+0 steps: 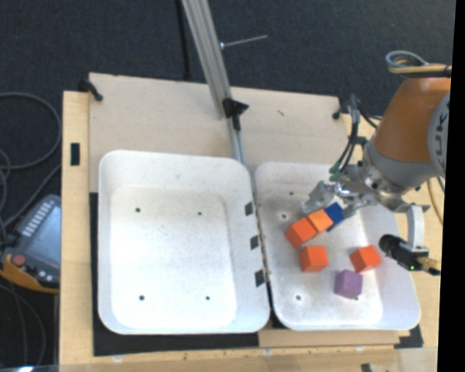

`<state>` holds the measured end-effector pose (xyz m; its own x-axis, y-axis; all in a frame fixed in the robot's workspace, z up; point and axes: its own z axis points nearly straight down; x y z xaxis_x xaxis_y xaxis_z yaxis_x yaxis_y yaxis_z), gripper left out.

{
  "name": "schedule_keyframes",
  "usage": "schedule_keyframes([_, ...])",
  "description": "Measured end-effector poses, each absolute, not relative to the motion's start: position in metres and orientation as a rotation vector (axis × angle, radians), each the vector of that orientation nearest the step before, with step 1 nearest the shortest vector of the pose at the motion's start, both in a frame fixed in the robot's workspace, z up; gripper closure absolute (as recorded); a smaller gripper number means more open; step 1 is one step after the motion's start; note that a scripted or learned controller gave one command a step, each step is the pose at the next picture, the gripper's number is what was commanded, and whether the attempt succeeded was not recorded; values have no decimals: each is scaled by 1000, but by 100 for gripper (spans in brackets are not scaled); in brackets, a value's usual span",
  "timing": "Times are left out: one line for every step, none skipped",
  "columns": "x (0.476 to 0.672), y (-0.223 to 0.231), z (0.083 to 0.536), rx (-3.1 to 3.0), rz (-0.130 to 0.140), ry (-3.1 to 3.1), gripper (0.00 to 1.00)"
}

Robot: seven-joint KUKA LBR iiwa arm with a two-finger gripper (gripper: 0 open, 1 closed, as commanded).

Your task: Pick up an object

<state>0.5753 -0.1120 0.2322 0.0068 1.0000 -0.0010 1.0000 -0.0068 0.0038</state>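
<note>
In the right bin point(385, 306) lie several small blocks. A blue block point(336, 213) touches a light orange block point(321, 220), and a darker orange block point(299, 232) sits just left of them. Two more orange blocks point(314, 258) point(365, 258) and a purple block point(349, 284) lie nearer the front. My gripper point(330, 197) hangs low over the back of the bin, right above the blue block and partly covering it. I see nothing lifted off the bin floor.
The left bin point(175, 240) stands beside the right one, with a raised rim between them. A metal pole point(212, 56) slants up from the back of the bench. Cables and a hand controller point(35, 241) lie off the bench to the left.
</note>
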Motion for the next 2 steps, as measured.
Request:
schedule_keyframes([569, -103, 96, 2221, 0, 2216, 0])
schedule_keyframes([570, -104, 110, 2228, 7, 2206, 100])
